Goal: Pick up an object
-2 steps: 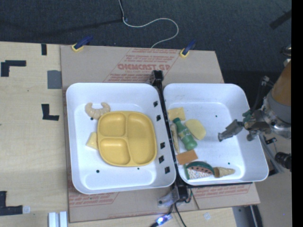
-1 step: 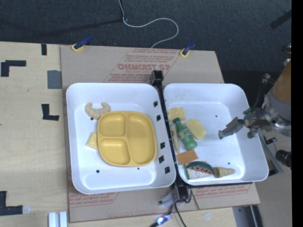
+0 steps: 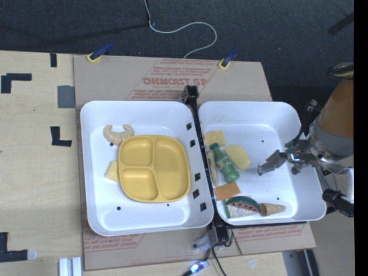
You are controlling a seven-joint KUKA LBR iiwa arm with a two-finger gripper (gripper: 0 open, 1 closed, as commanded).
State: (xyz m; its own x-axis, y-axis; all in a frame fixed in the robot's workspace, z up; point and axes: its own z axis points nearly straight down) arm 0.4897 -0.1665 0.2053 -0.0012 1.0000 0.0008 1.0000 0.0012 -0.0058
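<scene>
My gripper (image 3: pixel 267 167) hangs over the right bin (image 3: pixel 270 115), in its right half, with nothing seen in it. To its left lie a yellow lemon-like piece (image 3: pixel 238 156), a green bottle (image 3: pixel 223 163) on its side, a pale yellow block (image 3: pixel 215 138) and an orange block (image 3: pixel 226 190). Along the front wall of that bin rest a watermelon slice (image 3: pixel 241 206) and a tan cone (image 3: pixel 272 209). The gripper stands a short way right of the lemon piece, touching none of them.
The left bin (image 3: pixel 95 171) bears a yellow divided plate (image 3: pixel 154 167), a curled tan pastry (image 3: pixel 117 133) and a yellow wedge (image 3: pixel 111 170). The grey arm (image 3: pixel 333 137) with its orange band reaches in over the right bin's right wall. A white cable (image 3: pixel 184 30) lies behind the bins.
</scene>
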